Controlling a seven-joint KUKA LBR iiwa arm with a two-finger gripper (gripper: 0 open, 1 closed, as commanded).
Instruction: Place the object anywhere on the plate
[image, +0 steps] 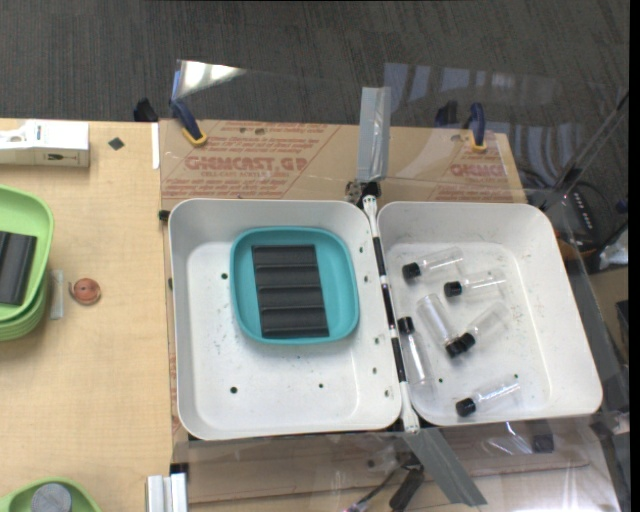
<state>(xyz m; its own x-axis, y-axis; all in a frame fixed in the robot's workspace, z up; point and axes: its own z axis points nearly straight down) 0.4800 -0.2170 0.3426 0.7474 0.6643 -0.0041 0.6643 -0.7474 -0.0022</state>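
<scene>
Clear plastic tubes (478, 330) with black caps lie scattered in the right bin (560, 300), well apart from the teal plate (345, 290) in the left bin (200, 380). They look light, stiff, slippery and prone to roll; gripping mid-body across the tube seems best. The gripper's state cannot be told.

plate (295, 285) in left bin (200, 330), vials (455, 310) in right bin (550, 300)

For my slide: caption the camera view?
Teal plate in left white bin; five black-capped clear vials in right bin.
</scene>
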